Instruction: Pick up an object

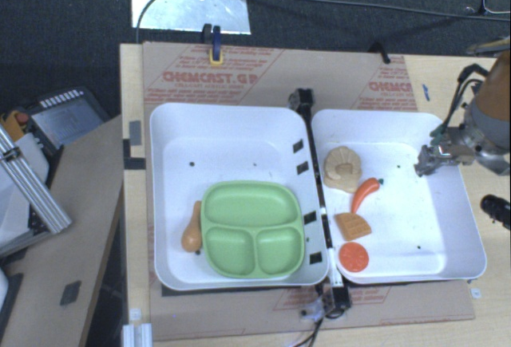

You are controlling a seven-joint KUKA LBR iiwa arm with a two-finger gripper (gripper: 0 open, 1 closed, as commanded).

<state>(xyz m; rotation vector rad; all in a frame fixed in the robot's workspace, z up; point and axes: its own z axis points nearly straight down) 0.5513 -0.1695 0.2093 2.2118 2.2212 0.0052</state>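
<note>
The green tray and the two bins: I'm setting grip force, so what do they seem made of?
The green tray looks like moulded plastic with a matte finish: one even colour, rounded compartment walls, soft dull highlights. The left bin and right bin look like thin formed white plastic, semi-glossy, with rounded corners and rolled rims. Probably rigid, but the view can't confirm it.

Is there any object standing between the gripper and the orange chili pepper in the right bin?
Nothing visible does. The gripper hangs near the right bin's right wall, and the orange chili-shaped toy pepper lies to its left. Only bare white bin floor shows between them. The beige shell-shaped toy sits beside the pepper, off that line.
</note>
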